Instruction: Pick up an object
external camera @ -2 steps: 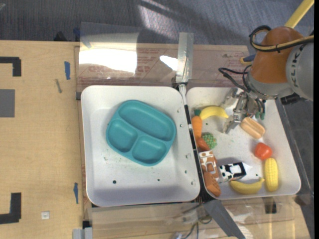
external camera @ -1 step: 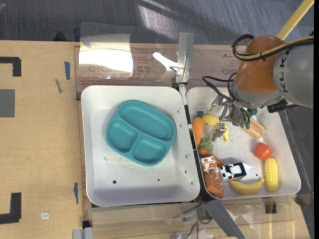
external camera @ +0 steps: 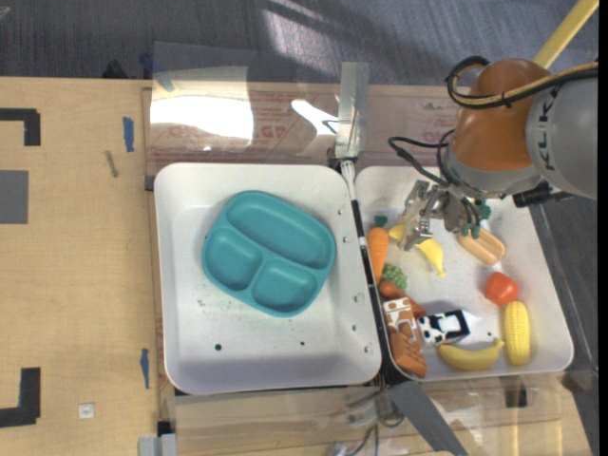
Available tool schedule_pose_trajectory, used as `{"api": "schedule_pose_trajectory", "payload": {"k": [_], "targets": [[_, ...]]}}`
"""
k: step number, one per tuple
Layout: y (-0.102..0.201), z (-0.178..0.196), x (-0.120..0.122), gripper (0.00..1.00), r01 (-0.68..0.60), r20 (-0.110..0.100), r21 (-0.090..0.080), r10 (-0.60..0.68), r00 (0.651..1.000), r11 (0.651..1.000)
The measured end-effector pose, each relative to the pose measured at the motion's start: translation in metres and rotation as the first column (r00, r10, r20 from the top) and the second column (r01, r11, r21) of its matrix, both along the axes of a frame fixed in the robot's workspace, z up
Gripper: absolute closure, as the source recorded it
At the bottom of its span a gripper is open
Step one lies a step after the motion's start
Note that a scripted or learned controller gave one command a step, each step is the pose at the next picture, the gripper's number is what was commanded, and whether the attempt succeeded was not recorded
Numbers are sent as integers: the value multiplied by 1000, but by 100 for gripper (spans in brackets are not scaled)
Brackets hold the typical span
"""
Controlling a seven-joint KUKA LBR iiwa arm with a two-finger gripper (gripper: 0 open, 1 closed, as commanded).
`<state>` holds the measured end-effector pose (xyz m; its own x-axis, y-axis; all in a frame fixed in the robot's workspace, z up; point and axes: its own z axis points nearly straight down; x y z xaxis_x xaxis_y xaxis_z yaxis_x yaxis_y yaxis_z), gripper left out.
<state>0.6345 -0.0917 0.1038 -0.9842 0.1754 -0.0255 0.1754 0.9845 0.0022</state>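
A pale wooden bench (external camera: pixel 76 255) carries two shallow white bins side by side, and the left bin (external camera: pixel 180 350) holds nothing but a teal divided plate (external camera: pixel 271 253) lying flat near its middle, which reads as a drop-off spot kept apart from the clutter. The right bin (external camera: pixel 551 283) is the supply side: a carrot (external camera: pixel 377 252) lies along its left wall with the long axis running up and down the view, tip toward the bench's near edge, and a small yellow piece (external camera: pixel 432 255) lies just right of it. The gripper (external camera: pixel 435 218) hangs low over that piece, seemingly the likeliest target; whether its jaws are parted or closed cannot be told, and nothing is seen between them
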Motion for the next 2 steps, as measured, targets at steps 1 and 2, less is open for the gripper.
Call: {"api": "schedule_pose_trajectory", "payload": {"k": [1,2], "targets": [[58,133,27,100,108,-5,6,-108,994,994],[109,146,-73,100,63,-19,5,-63,998,998]]}}
